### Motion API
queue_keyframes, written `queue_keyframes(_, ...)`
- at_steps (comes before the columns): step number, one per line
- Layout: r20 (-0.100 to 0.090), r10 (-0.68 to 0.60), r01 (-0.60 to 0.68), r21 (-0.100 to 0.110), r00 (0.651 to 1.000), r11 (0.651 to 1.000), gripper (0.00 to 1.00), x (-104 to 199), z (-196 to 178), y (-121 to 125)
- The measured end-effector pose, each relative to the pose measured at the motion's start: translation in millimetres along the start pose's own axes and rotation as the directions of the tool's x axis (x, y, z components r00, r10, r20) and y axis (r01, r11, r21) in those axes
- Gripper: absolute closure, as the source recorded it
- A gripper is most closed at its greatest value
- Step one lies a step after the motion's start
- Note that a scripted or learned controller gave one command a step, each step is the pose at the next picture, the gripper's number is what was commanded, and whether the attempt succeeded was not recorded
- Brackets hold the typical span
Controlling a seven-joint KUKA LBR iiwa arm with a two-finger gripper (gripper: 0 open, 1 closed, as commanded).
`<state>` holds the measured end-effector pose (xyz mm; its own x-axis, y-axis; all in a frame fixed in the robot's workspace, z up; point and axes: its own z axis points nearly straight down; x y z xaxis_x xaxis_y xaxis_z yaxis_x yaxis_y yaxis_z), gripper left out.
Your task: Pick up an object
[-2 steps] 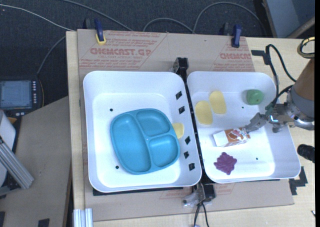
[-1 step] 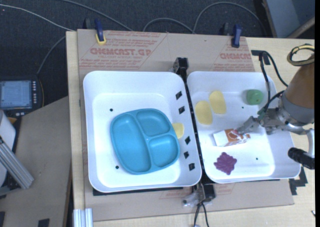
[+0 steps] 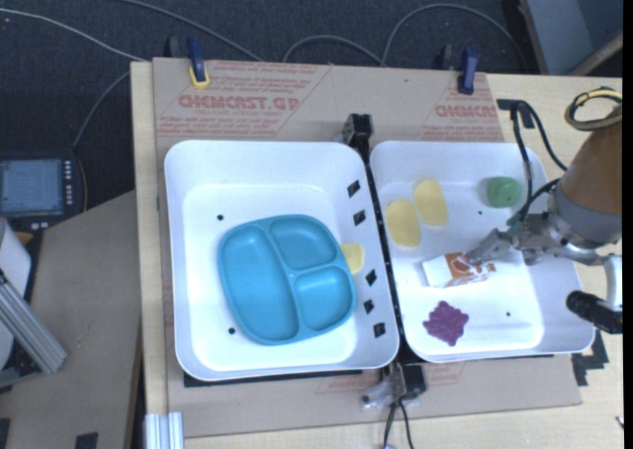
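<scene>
A KUKA arm (image 3: 593,190) reaches in from the right over the right bin (image 3: 524,338), its gripper (image 3: 492,251) low above the bin floor w/ the tip just at the right end of a small white-and-orange packet (image 3: 457,269); whether the tip touches the packet can't be told, & at this res. the state of the hand can't be told either. The packet lies flat near the bin's centre, not lifted. A purple blob-shaped item (image 3: 446,321) sits just below it toward the front wall; two pale yellow pieces (image 3: 404,223) (image 3: 430,202) lie side by side in the bin's upper-left part, & a green round object (image 3: 503,192) rests near the back, close to the arm's cabling. In the left bin (image 3: 188,239), a blue three-compartment tray (image 3: 285,277) lies at a slant, w/ another small yellow piece (image 3: 353,257) just beside its right edge. Both bins stand on a cardboard-covered bench (image 3: 247,101), held w/ blue clamps (image 3: 198,66) at the back.
</scene>
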<state>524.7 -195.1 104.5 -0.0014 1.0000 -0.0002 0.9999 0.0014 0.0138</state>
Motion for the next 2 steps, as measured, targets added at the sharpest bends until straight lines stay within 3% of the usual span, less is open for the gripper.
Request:
queue_keyframes(1,-0.002,-0.001,0.001,-0.009,1.0,1.0,1.0,1,-13,4)
queue_keyframes(2,0.001,-0.001,0.001,0.009,1.0,1.0,1.0,6,-58,2)
